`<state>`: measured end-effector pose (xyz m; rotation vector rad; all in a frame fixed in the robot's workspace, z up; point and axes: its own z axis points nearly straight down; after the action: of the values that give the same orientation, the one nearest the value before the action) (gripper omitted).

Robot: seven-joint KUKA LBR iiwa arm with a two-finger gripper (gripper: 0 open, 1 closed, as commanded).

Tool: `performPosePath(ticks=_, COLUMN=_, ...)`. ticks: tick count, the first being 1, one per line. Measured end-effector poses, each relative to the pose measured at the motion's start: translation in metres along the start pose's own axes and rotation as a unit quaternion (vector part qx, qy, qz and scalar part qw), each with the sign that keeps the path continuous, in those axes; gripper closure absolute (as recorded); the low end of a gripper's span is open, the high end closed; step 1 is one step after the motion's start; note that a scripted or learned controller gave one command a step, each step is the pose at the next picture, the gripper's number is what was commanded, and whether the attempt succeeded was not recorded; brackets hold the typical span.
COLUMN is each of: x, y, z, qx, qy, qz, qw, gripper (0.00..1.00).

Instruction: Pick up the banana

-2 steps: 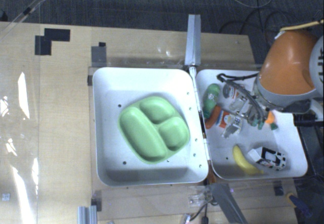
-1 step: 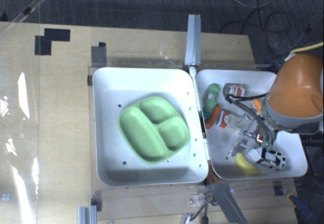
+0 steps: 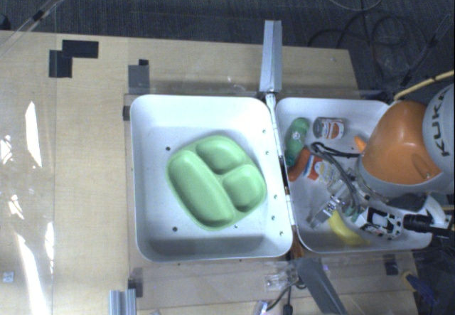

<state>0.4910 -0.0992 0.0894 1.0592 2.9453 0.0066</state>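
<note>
The yellow banana (image 3: 346, 230) lies near the front edge of the right bin (image 3: 306, 235), partly covered by the arm's wrist. My gripper (image 3: 331, 208) reaches down into that bin from the right, just above and left of the banana and very close to it. I cannot tell whether it touches the banana. The orange band of the arm (image 3: 402, 143) hides much of the bin's right half.
A green three-part plate (image 3: 215, 180) lies in the left bin (image 3: 153, 235). In the right bin's back part are a green object (image 3: 296, 131), a small can (image 3: 329, 127) and an orange-red item (image 3: 300, 162). A metal divider post (image 3: 271, 57) stands between the bins.
</note>
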Motion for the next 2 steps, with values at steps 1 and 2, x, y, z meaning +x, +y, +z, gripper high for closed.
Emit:
performPosePath(ticks=1, x=-0.0027, y=0.0033, z=-0.0128, qx=-0.004, qy=-0.005, qz=0.000, qw=1.0000, gripper=1.00)
performPosePath(ticks=2, x=0.0039, y=0.0026, z=-0.0042, qx=0.001, qy=0.001, qz=-0.032, qw=0.9995, gripper=1.00)
